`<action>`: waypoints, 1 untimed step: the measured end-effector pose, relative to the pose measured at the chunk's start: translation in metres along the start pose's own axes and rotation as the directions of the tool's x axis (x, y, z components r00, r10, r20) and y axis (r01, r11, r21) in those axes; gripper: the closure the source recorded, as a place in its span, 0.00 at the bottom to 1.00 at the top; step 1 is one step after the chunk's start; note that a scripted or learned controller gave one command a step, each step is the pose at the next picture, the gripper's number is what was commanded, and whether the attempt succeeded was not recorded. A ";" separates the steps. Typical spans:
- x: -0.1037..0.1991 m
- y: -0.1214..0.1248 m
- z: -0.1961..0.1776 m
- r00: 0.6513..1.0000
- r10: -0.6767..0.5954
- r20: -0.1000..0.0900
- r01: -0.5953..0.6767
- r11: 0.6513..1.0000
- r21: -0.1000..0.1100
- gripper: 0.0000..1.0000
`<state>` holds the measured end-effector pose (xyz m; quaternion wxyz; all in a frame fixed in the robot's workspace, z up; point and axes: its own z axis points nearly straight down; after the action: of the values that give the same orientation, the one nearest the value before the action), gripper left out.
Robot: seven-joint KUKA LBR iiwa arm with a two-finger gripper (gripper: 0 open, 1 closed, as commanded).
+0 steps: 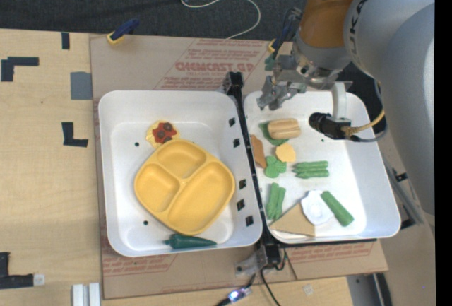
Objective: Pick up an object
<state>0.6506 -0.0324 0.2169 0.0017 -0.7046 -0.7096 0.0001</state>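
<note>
The gripper is hanging over the right bin, fingers slightly apart and gripping nothing. A tan bun is lying just below it on a green leaf. The cardboard is showing faint red "CHEMCAST" lettering.

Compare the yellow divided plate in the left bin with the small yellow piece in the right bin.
The yellow divided plate is far larger than the small yellow piece. The plate has three compartments; the piece is a plain rounded lump. The plate lies with few things near it, while the piece sits crowded among green toy vegetables and a tan bun. Both are the same yellow.
</note>
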 end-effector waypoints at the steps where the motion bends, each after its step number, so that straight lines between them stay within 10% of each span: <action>1: -0.017 0.003 -0.005 1.000 0.006 0.003 -0.006 1.000 -0.002 1.00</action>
<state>0.6539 -0.0490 0.2219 0.0002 -0.7068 -0.7074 0.0005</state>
